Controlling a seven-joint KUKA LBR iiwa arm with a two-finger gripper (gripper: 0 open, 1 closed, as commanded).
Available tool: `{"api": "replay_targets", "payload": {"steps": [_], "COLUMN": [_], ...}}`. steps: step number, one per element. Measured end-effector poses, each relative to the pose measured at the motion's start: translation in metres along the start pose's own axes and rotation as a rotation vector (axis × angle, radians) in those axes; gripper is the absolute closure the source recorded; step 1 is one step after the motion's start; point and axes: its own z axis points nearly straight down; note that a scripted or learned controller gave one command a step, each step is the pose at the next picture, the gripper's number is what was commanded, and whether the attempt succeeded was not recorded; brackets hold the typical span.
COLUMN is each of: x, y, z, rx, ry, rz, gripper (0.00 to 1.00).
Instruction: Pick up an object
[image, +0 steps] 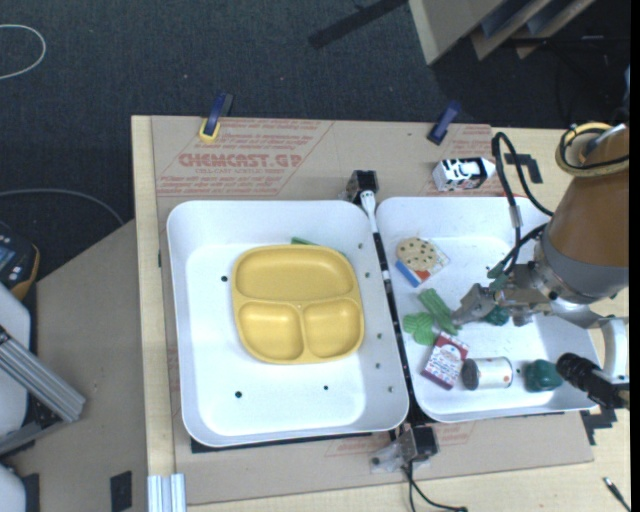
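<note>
The right bin (470, 215) holds several small items. A beige speckled piece (420, 253) lies at its back left, with a blue and red bit (407, 272) beside it. Green pieces (432, 312) lie at mid left. A red packet (444, 360), a white cylinder (489, 374) and a dark green object (541, 376) line the front. My gripper (480, 304) hangs low over the middle of this bin, just right of the green pieces. A bit of green shows close under it, but I cannot tell whether anything is gripped.
The left bin (200, 330) holds a yellow divided plate (297, 302) with a green sliver (303, 241) at its back edge. A black and white object (463, 172) sits on the bench behind the right bin. Black cables (512, 195) run from the arm over the right bin's back.
</note>
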Motion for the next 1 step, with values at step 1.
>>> {"api": "replay_targets", "payload": {"steps": [1], "x": [0.0000], "y": [0.0027], "z": [-0.0055], "rx": [-0.012], "ry": [-0.002], "rz": [-0.003], "gripper": [0.00]}}
